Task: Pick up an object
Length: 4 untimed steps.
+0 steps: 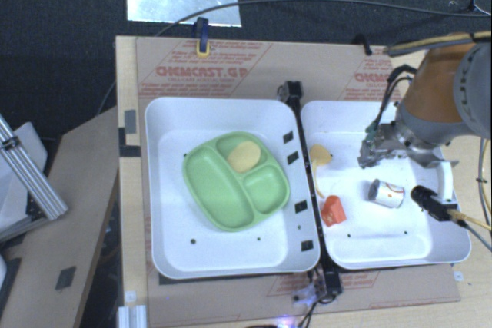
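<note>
My gripper (372, 156) hangs low over the back part of the right bin (384, 251), with the grey arm and its orange band behind it to the right. A small silver and white can (385, 193) lies on its side just in front of the gripper, apart from it. To the gripper's left, a yellow piece (320, 157) rests by the bin's left wall. A red-orange piece (332, 210) lies nearer the front. I see nothing held in the gripper.
The left bin (177, 242) holds a green divided plate (223, 196) with a pale yellow lump (245, 156) in its back compartment. A black divider with clips (304, 180) runs between the bins. Bare floor of the right bin lies along its front.
</note>
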{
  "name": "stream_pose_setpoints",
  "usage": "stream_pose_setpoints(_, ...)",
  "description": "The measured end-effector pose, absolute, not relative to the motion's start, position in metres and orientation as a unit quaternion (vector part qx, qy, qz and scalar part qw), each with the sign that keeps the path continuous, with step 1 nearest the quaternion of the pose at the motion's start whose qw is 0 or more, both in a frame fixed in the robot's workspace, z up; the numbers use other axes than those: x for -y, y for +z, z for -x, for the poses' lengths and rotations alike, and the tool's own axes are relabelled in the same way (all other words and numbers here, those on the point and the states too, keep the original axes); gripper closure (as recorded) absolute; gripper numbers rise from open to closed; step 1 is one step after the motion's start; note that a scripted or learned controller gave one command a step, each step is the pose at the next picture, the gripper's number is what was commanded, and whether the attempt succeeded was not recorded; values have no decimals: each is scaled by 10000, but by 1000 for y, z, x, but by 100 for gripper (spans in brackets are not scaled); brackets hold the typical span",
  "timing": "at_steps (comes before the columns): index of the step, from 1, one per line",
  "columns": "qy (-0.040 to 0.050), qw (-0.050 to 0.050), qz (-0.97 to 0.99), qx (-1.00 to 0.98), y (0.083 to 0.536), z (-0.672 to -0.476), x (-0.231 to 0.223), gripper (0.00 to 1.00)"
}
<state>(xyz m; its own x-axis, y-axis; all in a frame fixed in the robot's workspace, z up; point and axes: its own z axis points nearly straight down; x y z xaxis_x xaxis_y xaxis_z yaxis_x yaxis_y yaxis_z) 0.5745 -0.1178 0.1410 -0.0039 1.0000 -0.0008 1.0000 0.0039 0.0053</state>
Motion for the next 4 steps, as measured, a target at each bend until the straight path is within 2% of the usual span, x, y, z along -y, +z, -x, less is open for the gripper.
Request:
stream_pose_setpoints(2,23,34,-7052,-7090,259,-584,115,100)
stream_pose_setpoints(4,18,11,-7036,-7106,243,-620,3,100)
